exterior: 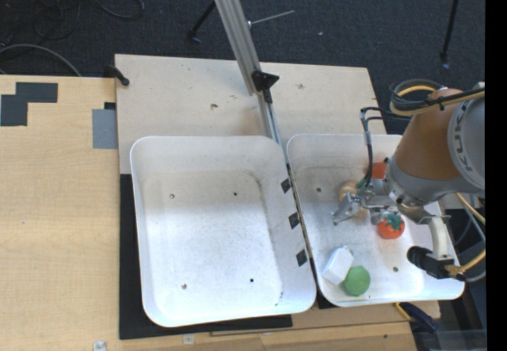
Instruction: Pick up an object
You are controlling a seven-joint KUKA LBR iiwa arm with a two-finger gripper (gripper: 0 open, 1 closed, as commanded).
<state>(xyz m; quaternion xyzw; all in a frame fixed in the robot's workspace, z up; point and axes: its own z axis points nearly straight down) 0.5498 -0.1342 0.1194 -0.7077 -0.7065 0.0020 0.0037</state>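
Observation:
My gripper (345,208) hangs low over the middle of the right bin (317,159), with the grey and orange arm reaching in from the right. A small tan object (348,188) lies right beside the gripper's tip, and I cannot tell whether they touch. A red tomato-like object (390,227) with a green top sits just right of the gripper, under the wrist. Near the bin's front lie a white block (338,265) and a green ball (356,280), side by side. A small orange object (379,170) peeks out behind the wrist.
The left bin (158,183) is a wide white tray with only dark specks on its floor. A slanted metal rail (238,32) runs down from the back to the divide between the bins. Wooden bench (55,207) surface extends to the left.

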